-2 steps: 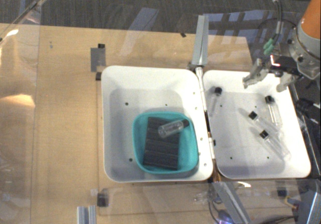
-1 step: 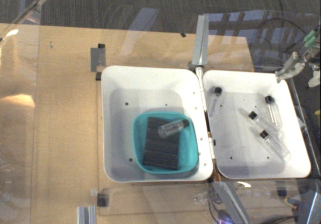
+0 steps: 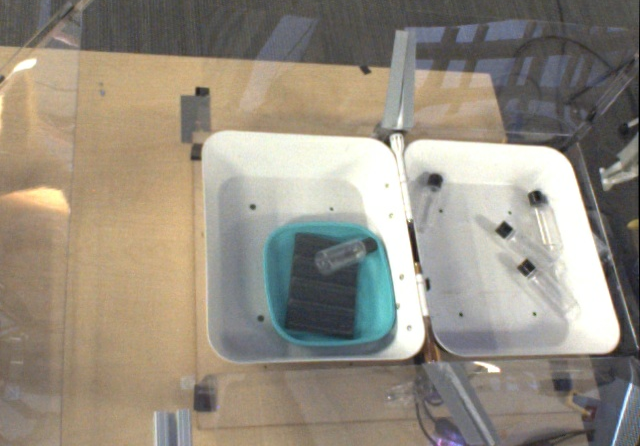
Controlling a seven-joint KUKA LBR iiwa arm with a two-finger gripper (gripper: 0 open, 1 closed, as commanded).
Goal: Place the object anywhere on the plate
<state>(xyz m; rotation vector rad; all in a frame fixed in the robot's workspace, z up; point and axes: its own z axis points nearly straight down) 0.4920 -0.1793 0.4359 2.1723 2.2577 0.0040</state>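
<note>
Pale wood counter point(image 3: 110, 264) under grey ribbed flooring at frame top, two white bins side by side. In the left bin point(image 3: 225, 234), a teal plate point(image 3: 275, 264) with a dark ridged pad point(image 3: 322, 299). Clear vial point(image 3: 343, 254) lying across the pad's upper end, long axis rising rightward, black cap upper right. Four more vials point(image 3: 545, 219) scattered in the right bin point(image 3: 480, 324), bare floor lower left. Cannot tell the hand's state.

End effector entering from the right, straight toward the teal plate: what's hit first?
Probably the black-capped vial lying nearest the front of the right bin, if travelling low; height unclear.
</note>
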